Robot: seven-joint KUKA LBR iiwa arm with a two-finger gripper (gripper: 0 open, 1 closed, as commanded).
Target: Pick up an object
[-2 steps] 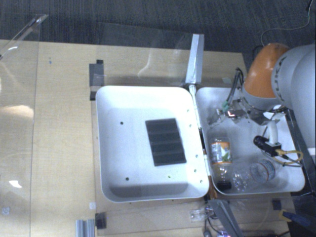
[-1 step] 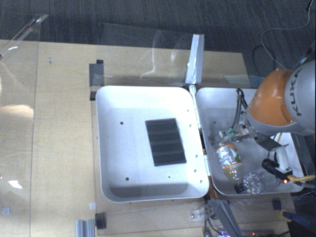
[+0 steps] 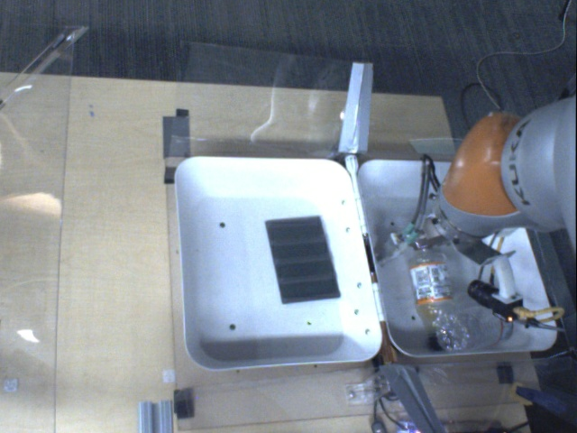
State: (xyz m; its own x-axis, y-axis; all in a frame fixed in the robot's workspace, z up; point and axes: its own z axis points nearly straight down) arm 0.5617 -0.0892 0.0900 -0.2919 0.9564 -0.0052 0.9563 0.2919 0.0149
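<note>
Over the right bin (image 3: 397, 332), near the worktop's right edge, your pincer (image 3: 424, 234) is hanging just above a clear bottle (image 3: 433, 287). Its long side is pointing toward the front edge. You cannot tell the pincer's state.

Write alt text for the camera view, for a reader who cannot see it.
A grey robot arm with an orange band reaches into the right white bin, above a clear plastic bottle and other small items. The left white bin holds a dark ridged rectangular block.
</note>
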